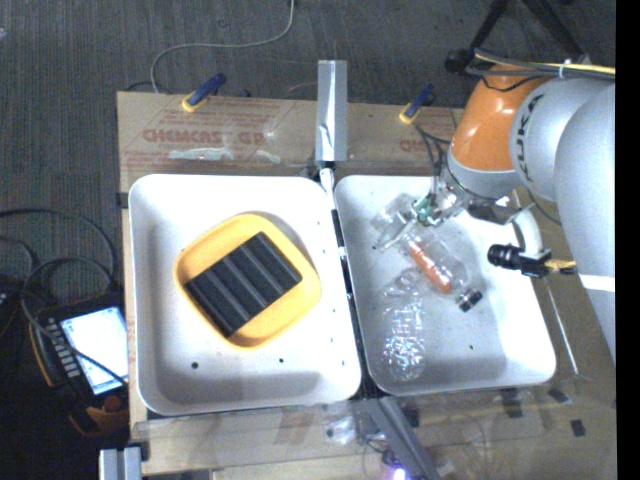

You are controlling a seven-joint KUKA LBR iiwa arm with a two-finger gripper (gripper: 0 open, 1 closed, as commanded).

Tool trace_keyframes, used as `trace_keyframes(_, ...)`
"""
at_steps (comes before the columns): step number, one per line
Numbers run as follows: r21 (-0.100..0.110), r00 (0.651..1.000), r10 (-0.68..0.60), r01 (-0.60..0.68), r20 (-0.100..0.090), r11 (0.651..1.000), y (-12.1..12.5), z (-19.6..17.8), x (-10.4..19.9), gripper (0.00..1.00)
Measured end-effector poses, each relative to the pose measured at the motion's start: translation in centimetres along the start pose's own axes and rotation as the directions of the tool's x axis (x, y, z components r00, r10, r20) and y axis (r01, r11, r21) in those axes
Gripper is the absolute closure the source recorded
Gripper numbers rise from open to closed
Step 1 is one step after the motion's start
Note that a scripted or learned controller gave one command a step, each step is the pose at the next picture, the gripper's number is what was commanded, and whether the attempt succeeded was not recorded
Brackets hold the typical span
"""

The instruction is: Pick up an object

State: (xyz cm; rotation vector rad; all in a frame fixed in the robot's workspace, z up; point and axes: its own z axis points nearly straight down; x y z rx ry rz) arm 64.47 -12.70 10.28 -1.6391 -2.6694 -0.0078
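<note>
Landmark: the metal post (331, 113) standing at the far edge of the counter (215, 138), right where the two bins meet.

Left bin (160, 368), on the camera's left of the post and nearer the camera: holds one yellow tray-like object (250, 278) with a black ribbed insert, lying flat and turned at an angle, roughly mid-bin.

Right bin (520, 348), on the camera's right of the post: holds clear plastic items. A clear bottle (440, 263) with an orange label and a dark cap lies on its side, slanting away from the post toward the near right. A crumpled clear wrapper or bottle (403, 330) lies nearer the camera than that, just beside it. More clear plastic (398, 218) sits at the far end of the bin, closest to the post.

Arm (570, 158): grey with an orange band, comes in from the camera's right of the post, over the far right corner of the right bin. Tool (432, 206) sits low at the far end of the right bin, right at the clear plastic pile and just above the orange-label bottle. Open or closed: cannot tell, too small and cluttered. Contact with the plastic unclear.

Two blue-and-yellow clamps (203, 91) grip the cardboard on the counter, one on each side of the post. A black stubby part (512, 257) sticks out from the arm over the right bin.
</note>
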Motion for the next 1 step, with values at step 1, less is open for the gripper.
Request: trace_keyframes(1,-0.002,0.951,0.309,-0.309,0.012,0.951,4.26,-8.03,3.28,1.0)
